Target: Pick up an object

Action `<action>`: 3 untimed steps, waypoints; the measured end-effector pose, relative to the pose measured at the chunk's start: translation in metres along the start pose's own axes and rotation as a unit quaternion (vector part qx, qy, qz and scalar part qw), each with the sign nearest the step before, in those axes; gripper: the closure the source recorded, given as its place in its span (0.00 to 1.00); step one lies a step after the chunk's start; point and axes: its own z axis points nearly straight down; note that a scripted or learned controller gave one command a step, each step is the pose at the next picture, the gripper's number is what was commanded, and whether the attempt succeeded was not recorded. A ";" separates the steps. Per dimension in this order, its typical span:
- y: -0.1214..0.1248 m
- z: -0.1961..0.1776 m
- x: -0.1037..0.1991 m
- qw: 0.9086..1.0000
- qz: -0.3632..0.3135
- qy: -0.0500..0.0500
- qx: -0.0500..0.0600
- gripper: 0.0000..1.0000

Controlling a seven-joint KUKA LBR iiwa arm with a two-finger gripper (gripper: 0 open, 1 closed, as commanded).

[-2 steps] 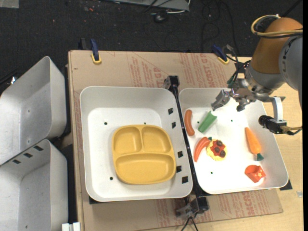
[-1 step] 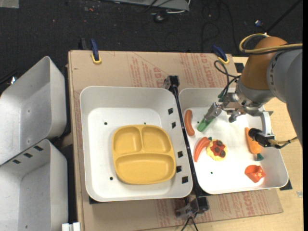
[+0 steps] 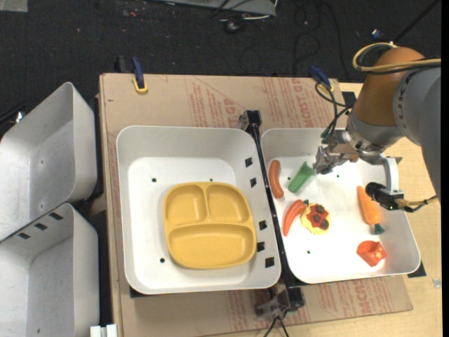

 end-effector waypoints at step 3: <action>0.007 -0.131 0.001 1.000 -0.002 0.000 -0.002 1.00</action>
